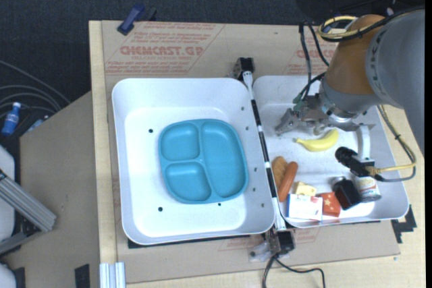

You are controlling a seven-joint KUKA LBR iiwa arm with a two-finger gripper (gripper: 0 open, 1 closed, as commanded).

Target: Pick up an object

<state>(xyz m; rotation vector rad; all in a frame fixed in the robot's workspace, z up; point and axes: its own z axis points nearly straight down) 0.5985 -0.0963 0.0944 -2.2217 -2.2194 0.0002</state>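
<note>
In the right bin (270, 88), a yellow banana (318, 141) lies near the middle. My gripper (302, 119) hangs just behind and left of the banana, low over the bin floor, with nothing visibly held. A reddish sausage (288, 179) lies beside a tan bread piece (277, 167) along the bin's left wall. A white and orange box (309, 206) sits at the front. A small can (368, 188) and a black block (346, 193) rest at the front right.
The left bin (128, 145) holds a blue divided plate (202, 160) in its middle. The grey arm with its orange band (354, 61) crosses the right bin's back right corner. The two bins share a rim (260, 138).
</note>
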